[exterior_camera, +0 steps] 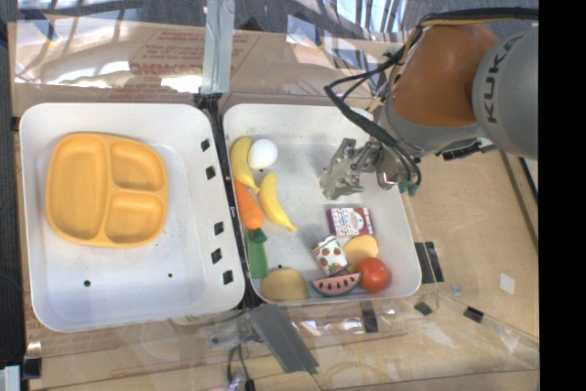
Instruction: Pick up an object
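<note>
Toy food clusters along right bin [403, 197] left wall and near edge: bananas [261, 188], egg [263, 153], carrot [249, 208], tomato [373, 274]. Gripper [343, 174] hangs over bare bin middle, nothing between fingers; open or closed, cannot tell. Yellow tray [107, 190] sits in left bin.

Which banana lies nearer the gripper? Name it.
The smaller banana, beside the carrot. It sits further into the bin toward the gripper; the other banana hugs the left wall by the egg.

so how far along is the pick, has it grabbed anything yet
Nothing looks picked yet. The gripper hangs over a bare patch of the right bin, with nothing visible between its fingers. The small carton, bananas and tomato lie in the bin. Descent, grasp and lift remain.
</note>
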Available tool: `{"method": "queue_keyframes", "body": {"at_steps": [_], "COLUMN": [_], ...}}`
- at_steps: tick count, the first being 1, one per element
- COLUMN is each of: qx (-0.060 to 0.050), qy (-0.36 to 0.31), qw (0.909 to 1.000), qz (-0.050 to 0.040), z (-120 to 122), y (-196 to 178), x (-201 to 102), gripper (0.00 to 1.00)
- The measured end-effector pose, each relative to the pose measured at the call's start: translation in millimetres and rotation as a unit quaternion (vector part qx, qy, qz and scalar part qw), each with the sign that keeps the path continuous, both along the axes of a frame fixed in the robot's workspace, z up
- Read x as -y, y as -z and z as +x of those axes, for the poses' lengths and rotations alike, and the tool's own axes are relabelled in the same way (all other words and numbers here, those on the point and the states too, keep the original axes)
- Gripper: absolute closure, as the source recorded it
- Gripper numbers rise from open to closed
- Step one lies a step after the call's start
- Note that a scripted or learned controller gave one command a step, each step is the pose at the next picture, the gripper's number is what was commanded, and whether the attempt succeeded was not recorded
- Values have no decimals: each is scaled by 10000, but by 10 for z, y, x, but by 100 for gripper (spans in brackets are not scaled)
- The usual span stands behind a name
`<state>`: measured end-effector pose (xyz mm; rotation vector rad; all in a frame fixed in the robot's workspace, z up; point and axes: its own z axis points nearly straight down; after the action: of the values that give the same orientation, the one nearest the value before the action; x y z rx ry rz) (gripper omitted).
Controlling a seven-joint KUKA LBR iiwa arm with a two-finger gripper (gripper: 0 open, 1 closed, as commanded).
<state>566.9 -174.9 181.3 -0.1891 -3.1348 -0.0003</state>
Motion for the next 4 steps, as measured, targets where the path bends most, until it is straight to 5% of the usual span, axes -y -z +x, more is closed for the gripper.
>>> {"method": "queue_keyframes", "body": {"at_steps": [1, 2, 3, 4], "qx": [19, 1, 57, 3], "qy": [396, -2729, -2621, -1907], "qw": [9992, 9620, 9650, 9817], "qz": [5, 3, -31, 3], "z": [363, -404, -255, 299], "y": [-299, 227, -977, -381], "x": [-896, -724, -717, -748], "gripper": [100, 100, 100, 100]}}
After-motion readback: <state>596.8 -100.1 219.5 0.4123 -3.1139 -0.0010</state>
